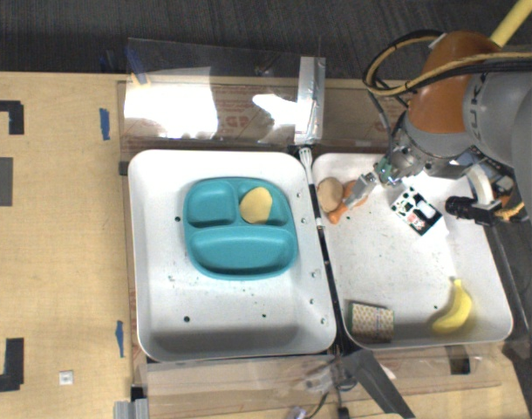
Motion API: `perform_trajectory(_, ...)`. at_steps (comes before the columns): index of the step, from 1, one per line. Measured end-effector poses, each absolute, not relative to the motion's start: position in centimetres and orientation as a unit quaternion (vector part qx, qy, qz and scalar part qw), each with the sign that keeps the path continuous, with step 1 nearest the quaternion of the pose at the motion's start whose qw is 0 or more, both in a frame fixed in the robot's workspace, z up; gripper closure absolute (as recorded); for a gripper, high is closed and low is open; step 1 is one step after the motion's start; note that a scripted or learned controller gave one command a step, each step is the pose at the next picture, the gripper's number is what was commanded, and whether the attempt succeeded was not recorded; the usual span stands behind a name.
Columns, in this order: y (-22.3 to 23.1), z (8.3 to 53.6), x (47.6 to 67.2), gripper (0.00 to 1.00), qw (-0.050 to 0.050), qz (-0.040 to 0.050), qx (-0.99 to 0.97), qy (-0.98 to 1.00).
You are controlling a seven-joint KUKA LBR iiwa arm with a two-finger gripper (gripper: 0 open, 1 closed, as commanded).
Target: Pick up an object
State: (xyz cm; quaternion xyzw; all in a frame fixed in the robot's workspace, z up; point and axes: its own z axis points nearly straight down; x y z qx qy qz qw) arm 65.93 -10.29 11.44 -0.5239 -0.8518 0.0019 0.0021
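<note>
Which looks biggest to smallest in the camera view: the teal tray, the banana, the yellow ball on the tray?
1. Teal tray, by far the largest.
2. Banana.
3. Yellow ball.
The last two look close in size, so their order is unsure.

Bench (48, 234) bears two white bins (153, 260).

You won't find any text you can read here. The small card (414, 211) in the right bin (475, 260) carries black-and-white marks, but they are too small to make out as letters or numbers.
</note>
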Motion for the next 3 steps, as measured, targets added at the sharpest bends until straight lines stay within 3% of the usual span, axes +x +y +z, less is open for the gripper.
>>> perform_trajectory(1, -9.7, 9.7, 65.0, 0.0, -0.007, -0.0078, -0.625, -0.781)
perform_trajectory(2, -9.8, 11.5, 65.3, 1.0, -0.012, -0.0097, -0.625, -0.781)
perform_trajectory(3, -0.6, 19.0, 64.8, 1.0, -0.003, -0.0051, -0.649, -0.761)
